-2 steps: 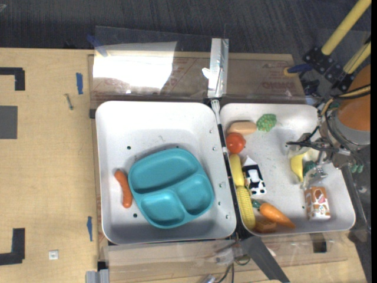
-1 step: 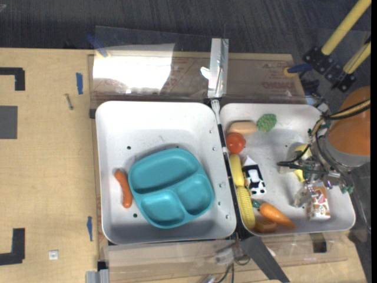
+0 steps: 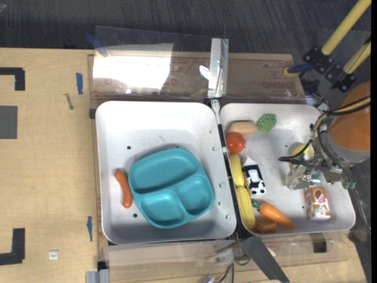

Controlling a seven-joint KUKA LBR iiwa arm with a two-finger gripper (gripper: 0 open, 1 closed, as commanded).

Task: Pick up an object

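Observation:
My gripper [image 3: 304, 174] hangs over the right part of the right bin [image 3: 283, 114], below the orange band of the arm. Just under it stands a small orange-and-white carton [image 3: 317, 203], close to the gripper's lower side. A yellow object [image 3: 303, 151] peeks out at the gripper's upper edge, partly hidden by cables. Along the bin's left wall lie a banana [image 3: 236, 170], a corn cob [image 3: 245, 204], a black-and-white carton [image 3: 254, 180] and a carrot [image 3: 275, 214]. A red tomato [image 3: 235, 141], a bread roll [image 3: 242, 127] and a green broccoli [image 3: 266, 122] sit at the back.
The left bin [image 3: 118, 122] holds a teal divided plate [image 3: 169, 186] and an orange sausage [image 3: 124, 188] beside it. A divider [image 3: 225, 158] separates the bins. A clear plastic sheet [image 3: 153, 69] lies behind them.

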